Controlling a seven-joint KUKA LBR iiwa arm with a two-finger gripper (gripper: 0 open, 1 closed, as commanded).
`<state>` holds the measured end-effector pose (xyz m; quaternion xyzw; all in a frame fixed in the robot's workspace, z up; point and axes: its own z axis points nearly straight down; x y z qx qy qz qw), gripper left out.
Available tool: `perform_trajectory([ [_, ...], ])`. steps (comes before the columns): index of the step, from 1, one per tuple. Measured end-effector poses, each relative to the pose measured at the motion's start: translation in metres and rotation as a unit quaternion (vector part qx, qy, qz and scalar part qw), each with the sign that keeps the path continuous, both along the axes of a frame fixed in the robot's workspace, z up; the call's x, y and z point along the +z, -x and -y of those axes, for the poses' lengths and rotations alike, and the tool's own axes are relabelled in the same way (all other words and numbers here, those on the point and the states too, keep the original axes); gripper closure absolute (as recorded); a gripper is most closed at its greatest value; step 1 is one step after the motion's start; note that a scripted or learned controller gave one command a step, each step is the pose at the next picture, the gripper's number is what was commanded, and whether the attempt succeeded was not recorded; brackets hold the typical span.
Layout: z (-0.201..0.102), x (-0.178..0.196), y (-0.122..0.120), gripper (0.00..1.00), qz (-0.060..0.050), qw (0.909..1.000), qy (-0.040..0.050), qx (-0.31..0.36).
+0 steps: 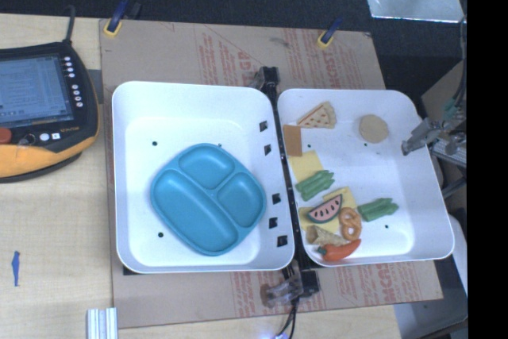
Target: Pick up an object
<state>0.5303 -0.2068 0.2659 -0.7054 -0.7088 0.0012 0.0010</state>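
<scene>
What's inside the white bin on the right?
The right bin holds toy food: a sandwich wedge, a round cookie, green beans, a watermelon slice, a pretzel and a red pepper. The overlapping pieces hide whatever lies beneath them.

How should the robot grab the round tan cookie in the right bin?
Probably straight down from above, closing across the middle of the round tan cookie. It lies flat and alone on the right white bin floor, well away from the triangular pizza slice, so either side looks free. The pincer sits near its right.
</scene>
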Motion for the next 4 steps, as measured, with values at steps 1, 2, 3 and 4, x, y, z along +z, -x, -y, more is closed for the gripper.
perform_trajectory([
  [1,-0.026,-0.163,-0.053,0.0,-0.006,1.0,-0.0024,0.002],
  [2,-0.063,-0.174,-0.129,0.0,0.002,1.0,-0.0003,0.003],
  [3,-0.024,-0.105,-0.086,0.0,0.002,1.0,0.0012,-0.003],
  [4,-0.078,-0.127,0.002,0.0,-0.005,1.0,-0.0024,-0.001],
])
